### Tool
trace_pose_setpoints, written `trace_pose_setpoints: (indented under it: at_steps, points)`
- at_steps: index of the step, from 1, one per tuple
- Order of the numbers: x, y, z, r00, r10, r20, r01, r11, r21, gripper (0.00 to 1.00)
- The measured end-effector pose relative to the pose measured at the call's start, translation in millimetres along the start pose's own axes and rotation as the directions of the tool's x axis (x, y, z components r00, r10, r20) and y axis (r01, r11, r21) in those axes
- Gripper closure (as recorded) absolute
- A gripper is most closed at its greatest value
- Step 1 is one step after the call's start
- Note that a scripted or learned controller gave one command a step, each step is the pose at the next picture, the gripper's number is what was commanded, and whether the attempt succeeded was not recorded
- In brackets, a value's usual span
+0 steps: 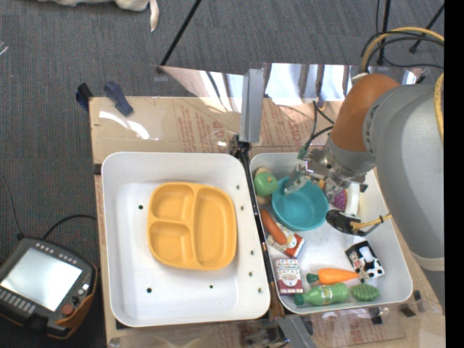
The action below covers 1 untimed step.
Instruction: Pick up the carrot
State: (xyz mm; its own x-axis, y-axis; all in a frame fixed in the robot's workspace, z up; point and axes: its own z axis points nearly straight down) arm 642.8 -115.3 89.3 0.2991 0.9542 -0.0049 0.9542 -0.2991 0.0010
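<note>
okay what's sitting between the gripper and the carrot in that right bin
In the camera view, the gripper is over the teal bowl. Between it and the carrot lie that bowl's body and bare white bin floor.

The carrot [335, 275]: orange body, green leafy end. It lies flat on the floor of the right bin [395, 270], lengthwise left to right, well below the gripper [301, 180] fingers, untouched by them.
</note>
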Motion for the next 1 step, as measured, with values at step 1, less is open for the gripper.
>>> trace_pose_setpoints:
  at_steps: [1]
  points:
    - [-50.0, 2.3, -18.7, 0.981, 0.194, -0.004, -0.194, 0.981, 0.005, 0.00]
